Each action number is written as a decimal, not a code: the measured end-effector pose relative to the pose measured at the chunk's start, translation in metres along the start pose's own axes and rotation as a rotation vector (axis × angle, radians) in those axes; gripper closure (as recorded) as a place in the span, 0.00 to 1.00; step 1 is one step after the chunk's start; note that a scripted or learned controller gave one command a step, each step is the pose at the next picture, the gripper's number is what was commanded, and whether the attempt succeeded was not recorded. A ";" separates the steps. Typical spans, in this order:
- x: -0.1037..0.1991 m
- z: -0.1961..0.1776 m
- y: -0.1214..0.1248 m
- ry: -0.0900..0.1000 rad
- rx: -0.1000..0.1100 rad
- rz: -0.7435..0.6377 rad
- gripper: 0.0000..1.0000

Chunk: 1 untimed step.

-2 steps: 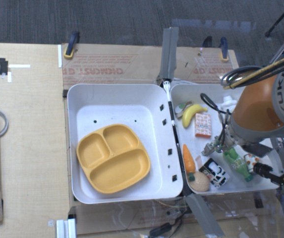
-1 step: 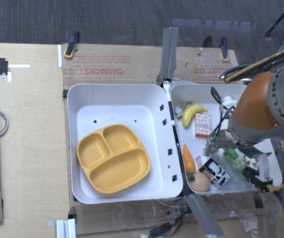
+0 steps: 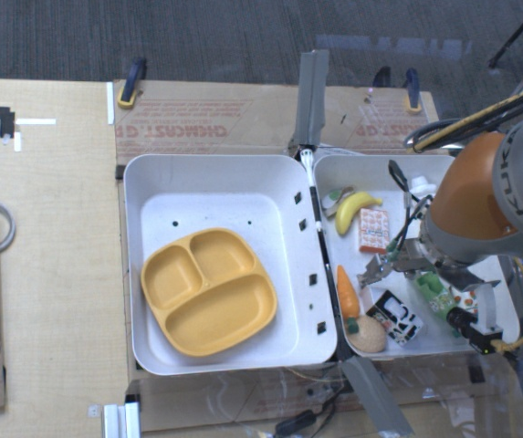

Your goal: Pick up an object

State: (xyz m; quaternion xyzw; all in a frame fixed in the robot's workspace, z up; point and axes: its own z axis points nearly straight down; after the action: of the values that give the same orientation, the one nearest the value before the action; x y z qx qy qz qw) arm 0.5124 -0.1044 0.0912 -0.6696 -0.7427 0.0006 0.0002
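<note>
Carrot [image 3: 347,292] nearest the gripper [image 3: 377,269]: lower straight, centre over its middle, avoid bin [image 3: 327,245] wall and bread roll [image 3: 365,334]. Jaw state: cannot tell.

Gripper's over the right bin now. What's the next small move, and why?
Probably lower straight down: the gripper hovers among the clutter in the right bin with nothing visible between its fingers, and the carrot and black-and-white packet lie nearest below it.

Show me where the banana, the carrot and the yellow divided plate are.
banana [image 3: 356,209], camera view, on the middle of its curved body.
carrot [image 3: 347,292], camera view, on the middle of its orange body.
yellow divided plate [image 3: 181,255], camera view, on the ridge between compartments.
</note>
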 end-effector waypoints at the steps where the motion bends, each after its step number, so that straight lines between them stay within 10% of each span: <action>1: -0.006 -0.027 -0.016 0.000 0.000 -0.109 0.00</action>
State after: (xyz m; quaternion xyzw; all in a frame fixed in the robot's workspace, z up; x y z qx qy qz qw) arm 0.4973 -0.1123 0.1187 -0.6283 -0.7780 0.0006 0.0001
